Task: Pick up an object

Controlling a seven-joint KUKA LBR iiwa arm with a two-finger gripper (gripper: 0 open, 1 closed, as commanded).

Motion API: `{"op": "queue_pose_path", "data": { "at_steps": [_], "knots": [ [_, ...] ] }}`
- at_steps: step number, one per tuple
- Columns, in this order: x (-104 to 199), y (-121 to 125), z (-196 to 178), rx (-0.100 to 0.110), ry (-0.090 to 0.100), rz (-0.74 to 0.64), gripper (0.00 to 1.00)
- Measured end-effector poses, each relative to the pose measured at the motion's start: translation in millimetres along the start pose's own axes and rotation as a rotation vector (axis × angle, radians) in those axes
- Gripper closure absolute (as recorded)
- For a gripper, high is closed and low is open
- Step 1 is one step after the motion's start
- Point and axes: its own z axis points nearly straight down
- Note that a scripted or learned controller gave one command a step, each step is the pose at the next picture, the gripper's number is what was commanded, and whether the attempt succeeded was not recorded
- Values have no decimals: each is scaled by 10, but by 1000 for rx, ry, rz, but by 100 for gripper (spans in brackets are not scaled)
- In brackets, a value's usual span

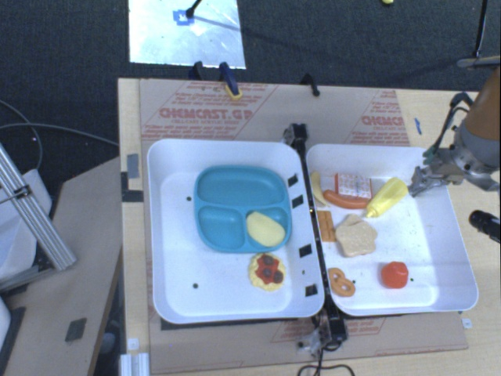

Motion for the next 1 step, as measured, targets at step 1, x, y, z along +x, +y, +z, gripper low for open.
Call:
{"op": "queue_pose_path", "data": {
  "at_steps": [1],
  "knots": [
    [-1,-868,409,6,2,2,100]
  ]
}}
